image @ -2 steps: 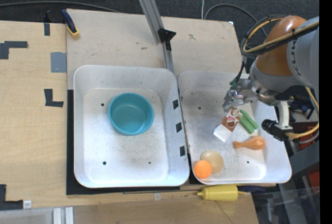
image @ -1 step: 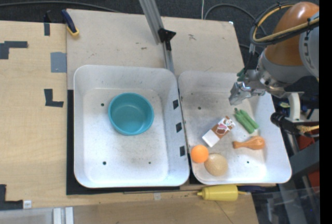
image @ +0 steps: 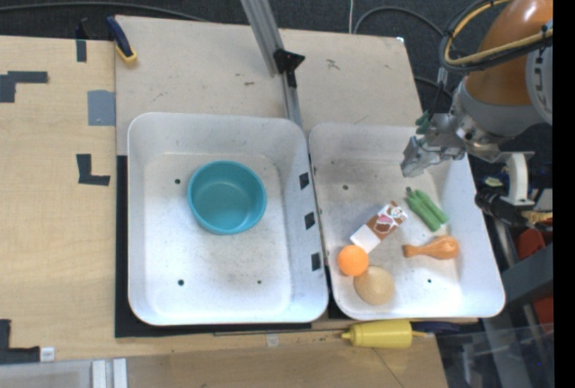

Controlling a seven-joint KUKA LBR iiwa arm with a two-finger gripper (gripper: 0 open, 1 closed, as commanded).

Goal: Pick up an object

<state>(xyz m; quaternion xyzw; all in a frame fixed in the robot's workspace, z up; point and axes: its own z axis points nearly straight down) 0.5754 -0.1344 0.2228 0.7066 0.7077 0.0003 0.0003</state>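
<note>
My gripper [image: 415,162] hangs over the upper right part of the right bin [image: 359,148], pointing down-left, with nothing visible between its fingers. Below it in that bin lie a green pod-like piece [image: 426,207], a small white and red carton [image: 380,227], an orange ball [image: 353,261], a tan rounded lump [image: 375,286] and an orange drumstick-shaped toy [image: 432,248]. The green piece is the closest, a short way below the gripper. A teal bowl [image: 226,197] sits in the left bin [image: 153,278].
A yellow bottle [image: 384,334] lies on the bench just outside the right bin's front edge. A slanted metal pole [image: 258,4] rises from the back between the bins. A yellow and blue clamp [image: 122,40] rests at the back left.
</note>
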